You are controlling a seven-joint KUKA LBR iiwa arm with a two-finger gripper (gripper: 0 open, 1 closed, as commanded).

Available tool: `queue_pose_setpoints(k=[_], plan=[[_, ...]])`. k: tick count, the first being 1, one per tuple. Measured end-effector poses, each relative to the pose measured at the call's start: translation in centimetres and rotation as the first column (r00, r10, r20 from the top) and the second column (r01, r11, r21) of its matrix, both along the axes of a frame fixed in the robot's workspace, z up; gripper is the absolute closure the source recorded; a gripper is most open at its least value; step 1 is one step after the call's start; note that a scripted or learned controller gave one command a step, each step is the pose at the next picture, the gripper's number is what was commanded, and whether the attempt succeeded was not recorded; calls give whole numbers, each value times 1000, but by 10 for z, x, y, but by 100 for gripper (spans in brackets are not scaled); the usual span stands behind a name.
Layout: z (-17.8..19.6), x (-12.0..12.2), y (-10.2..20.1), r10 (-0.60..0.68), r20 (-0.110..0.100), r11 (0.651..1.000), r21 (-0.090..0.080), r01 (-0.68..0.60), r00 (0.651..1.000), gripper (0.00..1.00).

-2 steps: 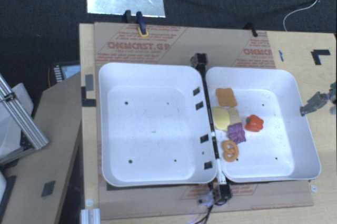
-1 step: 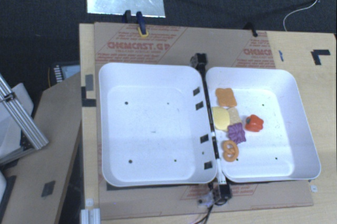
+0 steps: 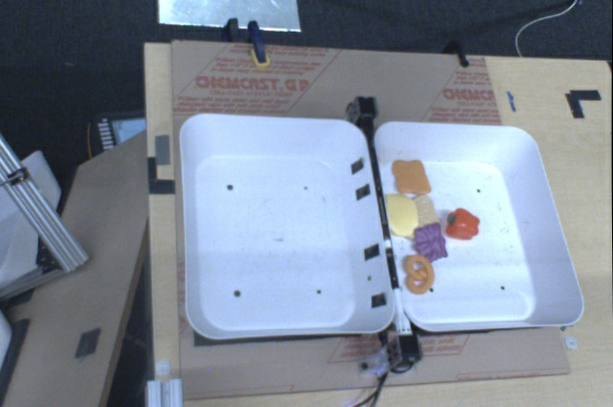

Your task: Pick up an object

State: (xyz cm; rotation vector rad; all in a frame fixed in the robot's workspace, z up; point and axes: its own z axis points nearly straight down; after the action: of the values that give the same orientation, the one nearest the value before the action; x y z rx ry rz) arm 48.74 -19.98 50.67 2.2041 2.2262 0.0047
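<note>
Seen from above at a slant: two white bins side by side on a brown board (image 3: 306, 75) printed CHEMCAST. Left bin (image 3: 278, 194) on the far side from the arm's entry; right bin (image 3: 522, 204) on the near side.

Clustered along the right bin's left wall:
- orange toast-like slice (image 3: 410, 176) at the top
- yellow piece (image 3: 402, 215) below it
- purple piece (image 3: 430, 241) lower still, just beside the yellow one
- orange pretzel-like ring (image 3: 419, 274) lowest
- red pepper-like toy (image 3: 463, 223) just right of the purple piece

Gripper state: cannot tell.
</note>
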Motion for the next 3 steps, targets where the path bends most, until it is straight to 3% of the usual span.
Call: queue_pose_setpoints(k=[1,2,3], plan=[[-79,0,76,1,-13,1000,7,-1,1000,100],[35,-1,60,-5,7,1000,0,5,1000,100],[-57,-1,126,0,-13,1000,6,0,1000,100]])
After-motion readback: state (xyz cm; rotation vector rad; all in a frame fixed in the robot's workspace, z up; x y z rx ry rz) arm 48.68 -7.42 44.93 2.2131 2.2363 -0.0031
